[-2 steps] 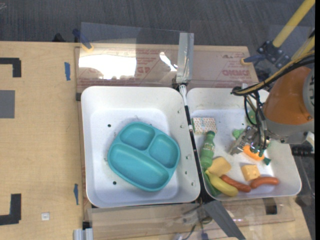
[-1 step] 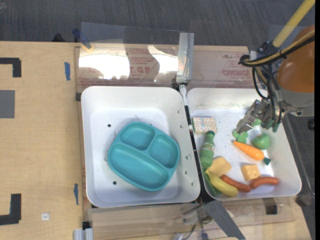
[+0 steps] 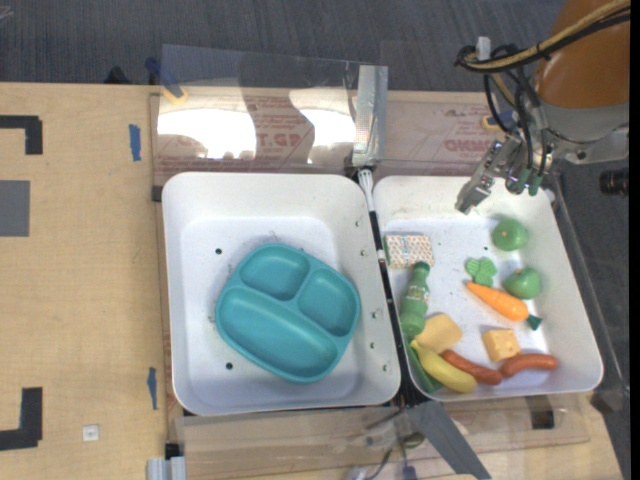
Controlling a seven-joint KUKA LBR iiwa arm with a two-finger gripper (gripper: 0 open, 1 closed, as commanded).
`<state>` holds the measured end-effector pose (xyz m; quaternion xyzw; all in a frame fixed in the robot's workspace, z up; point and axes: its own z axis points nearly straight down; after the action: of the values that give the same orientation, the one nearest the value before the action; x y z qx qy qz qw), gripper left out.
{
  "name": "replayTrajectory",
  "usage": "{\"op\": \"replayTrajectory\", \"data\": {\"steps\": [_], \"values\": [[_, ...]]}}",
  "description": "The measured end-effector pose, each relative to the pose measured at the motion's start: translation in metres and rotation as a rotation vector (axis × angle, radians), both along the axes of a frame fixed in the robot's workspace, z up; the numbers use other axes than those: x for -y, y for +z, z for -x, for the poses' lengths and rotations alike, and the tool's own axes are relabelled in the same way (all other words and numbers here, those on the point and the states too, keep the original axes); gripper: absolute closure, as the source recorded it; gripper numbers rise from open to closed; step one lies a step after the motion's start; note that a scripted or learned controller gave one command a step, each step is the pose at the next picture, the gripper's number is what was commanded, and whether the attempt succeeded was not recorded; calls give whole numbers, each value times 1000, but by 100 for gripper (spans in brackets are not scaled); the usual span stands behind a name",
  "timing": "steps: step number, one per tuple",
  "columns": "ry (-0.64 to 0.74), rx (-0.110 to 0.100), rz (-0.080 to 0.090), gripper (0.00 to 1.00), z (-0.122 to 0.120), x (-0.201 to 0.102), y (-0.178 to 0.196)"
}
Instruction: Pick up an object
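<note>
Gripper above right bin's far edge (carrot well below)

Tray in left bin

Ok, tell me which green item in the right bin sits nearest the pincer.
The round green fruit at the bin's far right, just below the pincer; the others lie lower.

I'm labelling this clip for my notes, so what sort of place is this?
Probably a robotics lab bench set up for pick-up trials, not a kitchen. A robot arm reaches over two white bins: one holds a teal divided plate, the other toy food such as a carrot and a banana.
</note>
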<state>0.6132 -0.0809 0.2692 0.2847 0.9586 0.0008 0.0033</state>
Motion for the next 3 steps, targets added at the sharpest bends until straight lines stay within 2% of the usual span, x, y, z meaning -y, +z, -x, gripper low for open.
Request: {"op": "replayTrajectory", "data": {"steps": [1,2,3], "values": [[-2,-1,1,0,1,1,0],[234,-12,-1,0,-6,55,-141],[95,2,4,0,44,119,-181]]}}
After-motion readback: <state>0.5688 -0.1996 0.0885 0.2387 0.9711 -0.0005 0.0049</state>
